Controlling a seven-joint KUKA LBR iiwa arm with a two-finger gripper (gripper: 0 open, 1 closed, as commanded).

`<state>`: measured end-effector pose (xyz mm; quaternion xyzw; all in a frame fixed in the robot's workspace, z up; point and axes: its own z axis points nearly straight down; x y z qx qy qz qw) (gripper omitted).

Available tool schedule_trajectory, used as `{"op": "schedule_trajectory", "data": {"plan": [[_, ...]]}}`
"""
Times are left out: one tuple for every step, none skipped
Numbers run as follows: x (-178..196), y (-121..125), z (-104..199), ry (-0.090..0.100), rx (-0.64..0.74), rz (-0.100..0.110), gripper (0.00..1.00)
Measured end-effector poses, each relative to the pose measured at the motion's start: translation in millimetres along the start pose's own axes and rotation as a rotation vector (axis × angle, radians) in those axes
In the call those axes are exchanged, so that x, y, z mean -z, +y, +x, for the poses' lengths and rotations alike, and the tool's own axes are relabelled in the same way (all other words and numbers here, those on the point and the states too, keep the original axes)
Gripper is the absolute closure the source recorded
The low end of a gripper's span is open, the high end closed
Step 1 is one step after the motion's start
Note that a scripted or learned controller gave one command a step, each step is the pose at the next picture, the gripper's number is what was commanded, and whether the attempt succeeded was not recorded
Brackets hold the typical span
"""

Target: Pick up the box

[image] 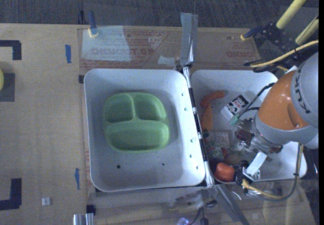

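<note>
Two shallow white bins sit side by side on the bench: the left bin and the right bin.

Inside the left bin lies one green divided plate, with three compartments.

To the right of that plate, in the right bin, the count is less certain because the one arm covers part of it. Visible there are two orange pieces, one long orange item and one rounder orange-red item, one small white box with dark print, and one clear packet.
</note>
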<state>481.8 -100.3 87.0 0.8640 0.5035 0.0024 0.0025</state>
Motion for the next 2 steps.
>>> {"op": "schedule_trajectory", "data": {"plan": [[95.6, 5.3, 67.2, -0.006, -0.388, 0.011, 1.00], [-1.1, 34.3, -2.5, -0.002, -0.224, 0.008, 1.00]]}}
